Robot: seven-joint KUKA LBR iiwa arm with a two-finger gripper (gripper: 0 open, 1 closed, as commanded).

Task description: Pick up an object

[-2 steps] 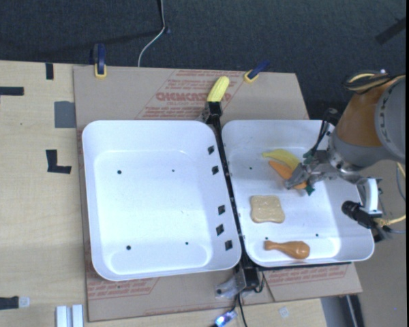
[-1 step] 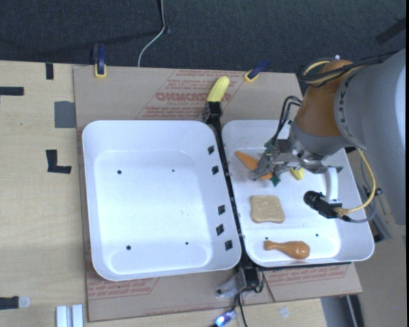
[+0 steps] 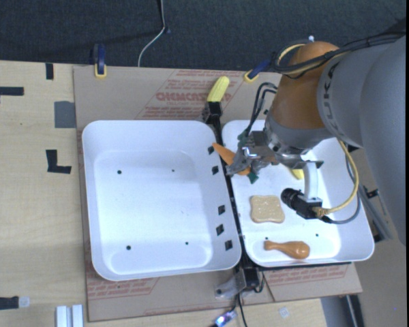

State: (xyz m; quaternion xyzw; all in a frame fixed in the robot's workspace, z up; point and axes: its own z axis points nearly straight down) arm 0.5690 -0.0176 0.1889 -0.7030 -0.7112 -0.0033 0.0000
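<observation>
At the upper left corner of the right bin [image 3: 354,247], the gripper [image 3: 247,161] sits low against the divide between the two bins, the arm [image 3: 368,87] coming in from the right with its orange band [image 3: 303,90] directly above the wrist. An orange carrot-shaped toy [image 3: 224,153] lies at the fingertips, its pointed end crossing the rim toward the left bin [image 3: 150,196]. The carrot appears to touch the gripper, but the wrist body hides the contact; whether the fingers are spread or closed on it cannot be told, so no grasp is recorded.

The placement is judged deliberate: the carrot is the item nearest the tool, and the gripper's low stance at the corner fits an attempt on it. The position is awkward. The carrot rests against the bin wall, leaving little room for a finger on that side, and the black clips [image 3: 221,213] along the shared rim crowd the approach.

Other candidates lie in the same bin. A toast-shaped piece [image 3: 266,209] sits flat near the middle, well clear of the walls. A chicken-drumstick toy [image 3: 288,249] lies near the front wall. A small yellow item [image 3: 296,174] is partly hidden under the wrist and cannot be identified. A black fitting with a yellow cable [image 3: 301,204] hangs from the wrist just beside the toast and could brush it. A yellow-handled clamp [image 3: 217,94] stands beyond the bins.
</observation>
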